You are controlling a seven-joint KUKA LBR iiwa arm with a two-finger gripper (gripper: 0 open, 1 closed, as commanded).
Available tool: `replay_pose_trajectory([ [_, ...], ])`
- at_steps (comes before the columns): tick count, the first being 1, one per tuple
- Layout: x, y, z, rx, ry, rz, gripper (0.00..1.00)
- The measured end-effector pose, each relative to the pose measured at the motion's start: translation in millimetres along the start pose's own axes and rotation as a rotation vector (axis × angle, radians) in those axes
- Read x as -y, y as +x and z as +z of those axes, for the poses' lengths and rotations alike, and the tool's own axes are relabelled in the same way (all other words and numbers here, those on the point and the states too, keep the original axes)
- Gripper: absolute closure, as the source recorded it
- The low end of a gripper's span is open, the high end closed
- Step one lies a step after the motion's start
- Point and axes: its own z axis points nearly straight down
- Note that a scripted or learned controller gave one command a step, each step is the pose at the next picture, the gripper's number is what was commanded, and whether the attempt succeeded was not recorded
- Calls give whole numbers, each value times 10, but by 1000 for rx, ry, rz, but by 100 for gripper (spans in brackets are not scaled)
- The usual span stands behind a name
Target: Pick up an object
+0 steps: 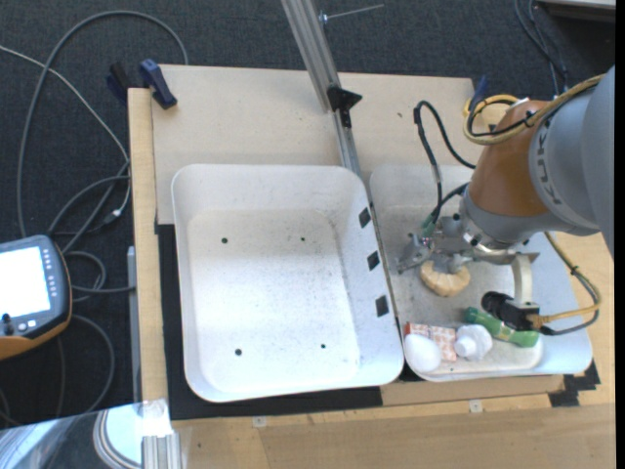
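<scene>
A KUKA arm (547,174) reaches into the right bin (400,191), its gripper (433,250) low over a tan lump (445,281) that lies about midway across the bin, a little toward its lower edge in the view. Whether the gripper is open or closed cannot be told from this slant (the wrist hides most of it), and nothing shows as held. Along that lower edge lie a packet (428,345) near the corner next to the left bin (273,281), a white bottle (475,342) just beside it and a green piece (520,337) farther along. The lump looks light and soft, perhaps spongy or bread-like, and rough enough not to slip. It would likely give under a squeeze, so a gentle hold from above, across its narrower middle, seems the safest way to lift it.
</scene>
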Motion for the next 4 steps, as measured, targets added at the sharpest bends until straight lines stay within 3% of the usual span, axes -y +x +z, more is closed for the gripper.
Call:
replay_pose_trajectory([
  [1, -7, 6, -121, 0, -4, 0, 100],
  [4, -12, -98, -1877, 3, -14, -2, 100],
])
